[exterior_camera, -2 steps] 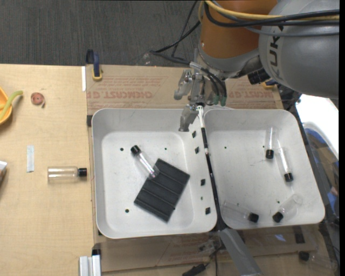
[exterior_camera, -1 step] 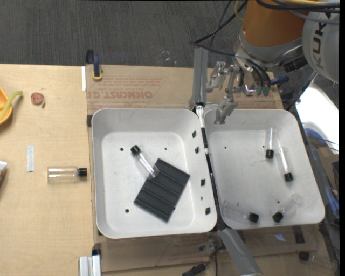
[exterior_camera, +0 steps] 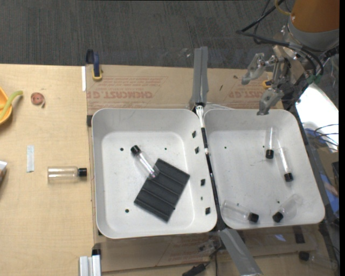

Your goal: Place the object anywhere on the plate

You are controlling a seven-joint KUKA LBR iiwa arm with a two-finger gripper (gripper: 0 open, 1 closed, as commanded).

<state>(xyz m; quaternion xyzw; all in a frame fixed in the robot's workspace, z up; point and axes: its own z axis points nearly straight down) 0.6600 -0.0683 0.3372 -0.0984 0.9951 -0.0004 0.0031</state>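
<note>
Clear vial [exterior_camera: 144,161] with black cap lies in the left bin [exterior_camera: 108,161], cap end up-left, body slanting down-right; its lower end rests against, perhaps just onto, the upper corner of the dark ribbed plate [exterior_camera: 162,190]. I can't tell whether it touches or overlaps. The plate sits flat, turned at an angle, near the bin's middle. Judged as the task's object, the vial looks light, rigid, smooth-walled and round, so likely to roll or slip under a pinch; transparent walls suggest thin plastic or glass, so moderate squeeze only. Best hold probably across the barrel at mid-length, fingers closing square to its long axis; the cap end is a second choice, being less slick. Placement asks little travel, since the plate is just beside it; the ribs might help stop rolling once set down. Right bin [exterior_camera: 310,161] holds several more vials: two [exterior_camera: 277,156] near the right wall, others [exterior_camera: 259,213] along the lower edge. One more vial [exterior_camera: 66,172] lies on the table [exterior_camera: 43,226] left of the bins, well apart. Gripper [exterior_camera: 267,91] hangs above the far rim of the right bin, well away from the left bin, nothing between its fingers; they appear spread apart. Orange band [exterior_camera: 315,13] at the frame's top right.
</note>
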